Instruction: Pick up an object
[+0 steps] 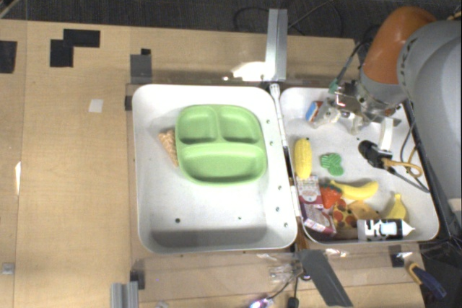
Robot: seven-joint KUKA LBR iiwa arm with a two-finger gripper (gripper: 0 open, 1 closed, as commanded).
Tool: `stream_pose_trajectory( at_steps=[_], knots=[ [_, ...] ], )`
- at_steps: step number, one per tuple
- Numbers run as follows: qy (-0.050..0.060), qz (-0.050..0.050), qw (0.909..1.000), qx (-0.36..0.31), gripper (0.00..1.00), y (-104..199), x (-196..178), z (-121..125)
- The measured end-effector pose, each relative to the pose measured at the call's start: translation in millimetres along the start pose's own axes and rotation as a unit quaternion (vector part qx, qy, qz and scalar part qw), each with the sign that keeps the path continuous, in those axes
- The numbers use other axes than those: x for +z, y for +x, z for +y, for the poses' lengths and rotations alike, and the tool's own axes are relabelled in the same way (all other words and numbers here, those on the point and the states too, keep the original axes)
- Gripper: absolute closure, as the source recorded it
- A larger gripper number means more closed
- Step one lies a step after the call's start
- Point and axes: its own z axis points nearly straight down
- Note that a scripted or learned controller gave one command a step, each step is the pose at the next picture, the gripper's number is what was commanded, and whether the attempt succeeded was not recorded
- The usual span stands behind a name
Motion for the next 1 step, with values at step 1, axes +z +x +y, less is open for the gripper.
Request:
stream_pose_trajectory(
  at_steps=[1],
  knots=[
    [-0.006, -0.004, 1.0, 0.007, 0.0, -62.5, -1.5, -17.4]
  ],
)
